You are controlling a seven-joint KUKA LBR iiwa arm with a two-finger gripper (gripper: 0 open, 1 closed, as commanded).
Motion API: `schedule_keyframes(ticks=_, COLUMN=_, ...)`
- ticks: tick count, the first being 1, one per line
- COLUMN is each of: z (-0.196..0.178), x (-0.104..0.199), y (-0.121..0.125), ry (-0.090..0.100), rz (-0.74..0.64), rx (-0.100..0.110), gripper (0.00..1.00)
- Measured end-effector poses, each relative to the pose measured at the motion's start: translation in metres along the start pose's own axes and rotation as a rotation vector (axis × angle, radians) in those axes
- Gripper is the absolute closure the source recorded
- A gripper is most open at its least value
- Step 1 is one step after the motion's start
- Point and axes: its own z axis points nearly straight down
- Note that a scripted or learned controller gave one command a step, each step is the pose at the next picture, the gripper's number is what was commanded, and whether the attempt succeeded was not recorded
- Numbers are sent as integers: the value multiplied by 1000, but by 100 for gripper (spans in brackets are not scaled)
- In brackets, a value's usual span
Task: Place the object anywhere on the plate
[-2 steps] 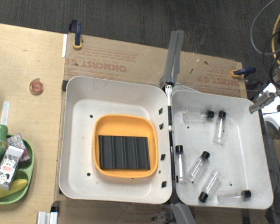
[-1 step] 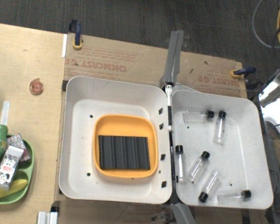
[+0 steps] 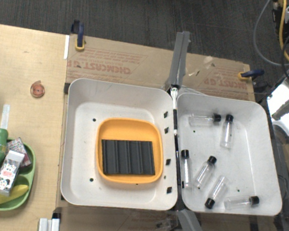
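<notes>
Here, a dark ribbed slab (image 3: 128, 156) lies on the orange plate (image 3: 132, 128) (left bin (image 3: 79, 130)); vials (image 3: 205, 170) litter the right bin (image 3: 266, 155).

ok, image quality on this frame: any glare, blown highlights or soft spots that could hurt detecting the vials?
Camera view: lighting even and diffuse, shadows soft. A blown-out white patch sits beside the right bin. The clear vials have low contrast against the white bin; their black caps stand out. The orange plate and the dark ridged block are sharp. No obvious motion blur.
</notes>
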Motion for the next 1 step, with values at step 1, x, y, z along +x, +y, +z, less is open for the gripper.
schedule_keyframes(ticks=1, z=-18, x=-29, y=48, ry=1, rz=-292, rx=0, gripper=0)
